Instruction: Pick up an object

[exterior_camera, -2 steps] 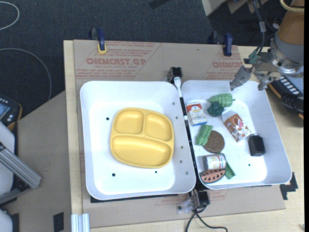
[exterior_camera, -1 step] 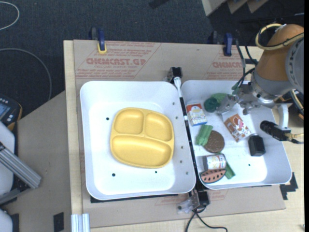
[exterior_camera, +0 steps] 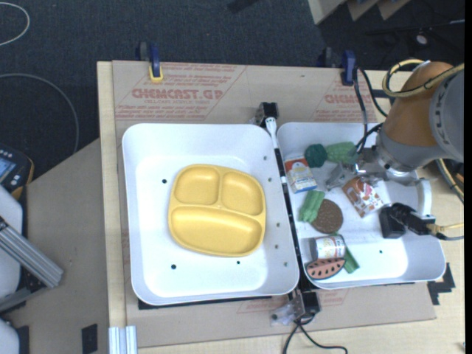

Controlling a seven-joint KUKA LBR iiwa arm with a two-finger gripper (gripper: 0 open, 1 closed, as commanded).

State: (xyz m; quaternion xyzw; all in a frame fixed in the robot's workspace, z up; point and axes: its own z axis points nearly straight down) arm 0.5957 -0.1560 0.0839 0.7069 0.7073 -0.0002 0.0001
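Watermelon slice (exterior_camera: 325,269) lay well below the gripper (exterior_camera: 352,171) | can (exterior_camera: 328,247) above it | gripper low in the right bin (exterior_camera: 413,260) — grip: cannot tell | packet (exterior_camera: 363,195) just below-right of the tool — nearest target | advice: centre over it, descend straight, close slowly.

Yellow tray (exterior_camera: 217,211) in left bin (exterior_camera: 140,198)

Bright, even overhead light fills the scene. The two shallow white plastic bins (exterior_camera: 140,198) are nearly washed out, with soft, faint shadows along their inner walls. Focus is fairly sharp throughout; the dark carpeted floor (exterior_camera: 147,13) stays dim and slightly grainy.
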